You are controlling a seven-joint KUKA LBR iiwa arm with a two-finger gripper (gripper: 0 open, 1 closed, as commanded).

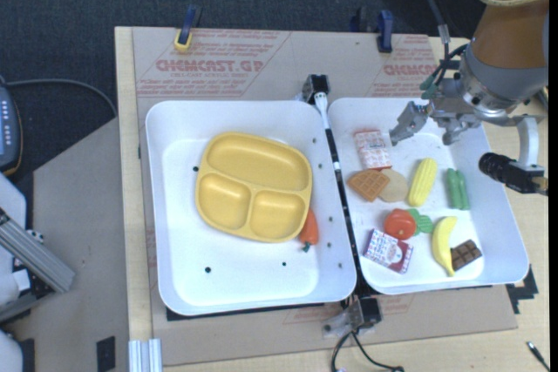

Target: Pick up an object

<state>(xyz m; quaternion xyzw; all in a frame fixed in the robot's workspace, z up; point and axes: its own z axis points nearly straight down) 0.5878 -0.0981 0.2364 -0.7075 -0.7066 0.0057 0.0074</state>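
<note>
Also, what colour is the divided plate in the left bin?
Yellow: the plate shows best in the camera view.

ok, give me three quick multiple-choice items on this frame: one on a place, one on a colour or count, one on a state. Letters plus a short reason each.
1. Where does the yellow divided plate lie?
A. left bin
B. right bin
C. on the cardboard outside the bins

2. What colour is the corn cob?
A. red
B. yellow
C. blue

3. How does the gripper stand?
A. shut on the banana
B. resting on the plate
C. above the right bin's far end, holding nothing

Key: 1 A, the plate sits within the left bin. 2 B, the cob is pale yellow. 3 C, the open jaws show nothing between them, and the banana lies loose in the right bin.
</note>
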